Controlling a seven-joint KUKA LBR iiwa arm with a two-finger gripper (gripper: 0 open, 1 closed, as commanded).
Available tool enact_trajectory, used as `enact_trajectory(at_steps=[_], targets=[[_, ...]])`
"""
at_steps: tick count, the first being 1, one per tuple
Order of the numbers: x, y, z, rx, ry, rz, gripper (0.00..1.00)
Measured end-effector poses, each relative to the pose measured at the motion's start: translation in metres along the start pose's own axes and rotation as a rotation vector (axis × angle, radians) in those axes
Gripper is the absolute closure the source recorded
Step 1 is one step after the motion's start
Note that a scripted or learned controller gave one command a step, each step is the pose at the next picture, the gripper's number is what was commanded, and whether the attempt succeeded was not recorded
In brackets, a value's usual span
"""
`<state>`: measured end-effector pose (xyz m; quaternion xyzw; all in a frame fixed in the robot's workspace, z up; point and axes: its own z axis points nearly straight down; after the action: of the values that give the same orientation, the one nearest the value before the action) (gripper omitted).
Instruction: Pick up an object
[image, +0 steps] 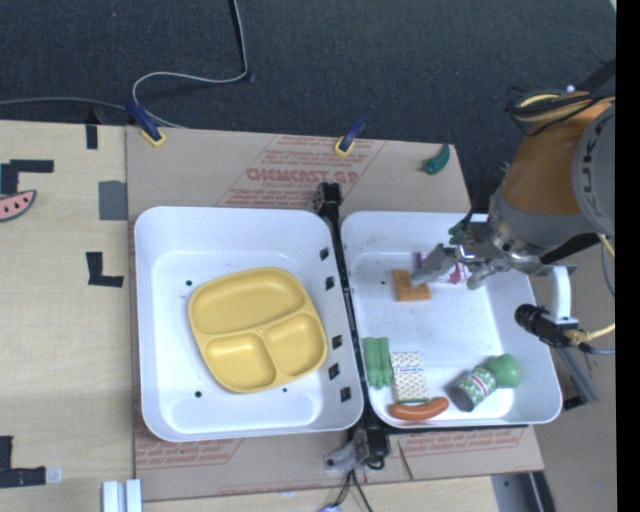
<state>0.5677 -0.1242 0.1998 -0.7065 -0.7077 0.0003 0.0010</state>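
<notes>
My gripper (455, 269) hangs over the upper part of the right bin (520, 330), its fingers spread open with nothing between them. Just to its lower left, an orange-brown block (410, 288) lies on the bin floor, close to the left fingertip (432, 264). Along the bin's front edge lie a green ridged piece (376, 361), a white patterned packet (408, 377), a red sausage (419, 408) and a green bottle (484, 381) on its side.
The left bin (160, 300) holds a yellow divided plate (258, 327). A black divider strip (338, 290) runs between the bins. The grey and orange arm (555, 170) comes in from the right above the right bin's far corner.
</notes>
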Motion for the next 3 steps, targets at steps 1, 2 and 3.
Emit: enact_trajectory(at_steps=[1,2,3], targets=[[0.0115,0.0481,0.1134,-0.007,-0.002,-0.001,0.0],[0.011,0.0477,0.1042,-0.006,-0.002,0.0,1.0],[0.011,0.0477,0.1043,-0.006,-0.002,0.001,0.0]])
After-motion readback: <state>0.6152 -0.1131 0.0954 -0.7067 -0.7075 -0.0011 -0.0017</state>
